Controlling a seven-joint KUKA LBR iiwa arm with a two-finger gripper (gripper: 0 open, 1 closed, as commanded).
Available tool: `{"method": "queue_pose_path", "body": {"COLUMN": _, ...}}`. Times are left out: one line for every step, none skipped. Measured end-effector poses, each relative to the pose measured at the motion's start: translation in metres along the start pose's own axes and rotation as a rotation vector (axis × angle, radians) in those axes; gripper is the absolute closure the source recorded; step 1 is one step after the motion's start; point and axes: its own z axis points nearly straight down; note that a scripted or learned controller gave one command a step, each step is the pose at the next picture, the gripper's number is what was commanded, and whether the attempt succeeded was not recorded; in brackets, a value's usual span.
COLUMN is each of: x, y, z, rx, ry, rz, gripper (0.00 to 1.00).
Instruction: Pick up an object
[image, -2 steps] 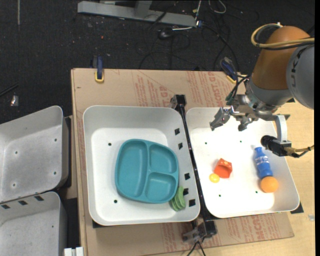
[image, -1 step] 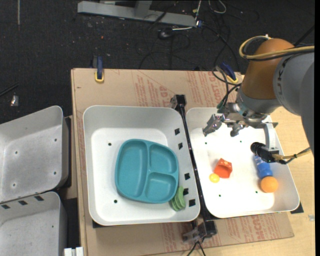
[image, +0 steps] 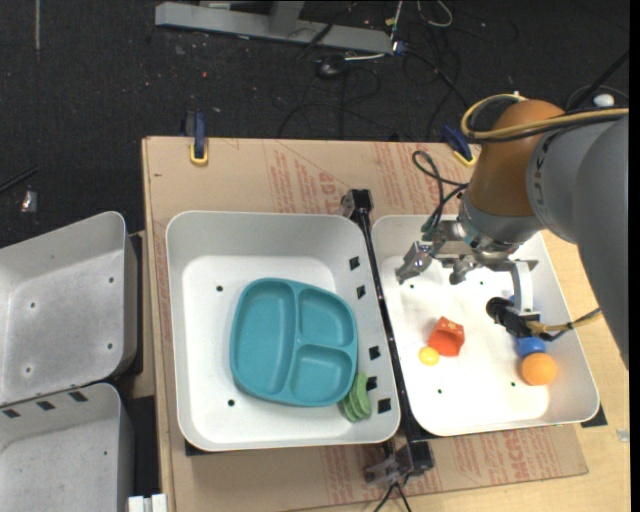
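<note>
Two bins: teal tray (image: 295, 342) left, orange ball (image: 538, 370) right, pincer (image: 436, 264) spread empty.

The two shallow white bins (image: 200, 330) look like smooth moulded plastic with a soft sheen. The teal divided plate (image: 295, 342) is smooth, semi-matt plastic. The counter (image: 280, 170) is covered with matt brown cardboard printed in faded red. The arm's orange band (image: 510, 150) is glossy, its grey shell (image: 590, 180) satin-smooth. The metal gripper (image: 437, 265) shines dully. The orange ball (image: 538, 370) looks matt.
</note>
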Motion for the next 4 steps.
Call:
{"method": "queue_pose_path", "body": {"x": 0.0, "y": 0.001, "z": -0.013, "rx": -0.004, "ry": -0.001, "rz": 0.0, "gripper": 1.0}}
{"method": "queue_pose_path", "body": {"x": 0.0, "y": 0.005, "z": -0.056, "rx": -0.008, "ry": -0.001, "rz": -0.002, "gripper": 1.0}}
{"method": "queue_pose_path", "body": {"x": -0.003, "y": 0.007, "z": -0.12, "rx": -0.01, "ry": -0.001, "rz": -0.003, "gripper": 1.0}}
{"method": "queue_pose_path", "body": {"x": -0.003, "y": 0.008, "z": -0.137, "rx": -0.006, "ry": -0.001, "rz": -0.003, "gripper": 1.0}}
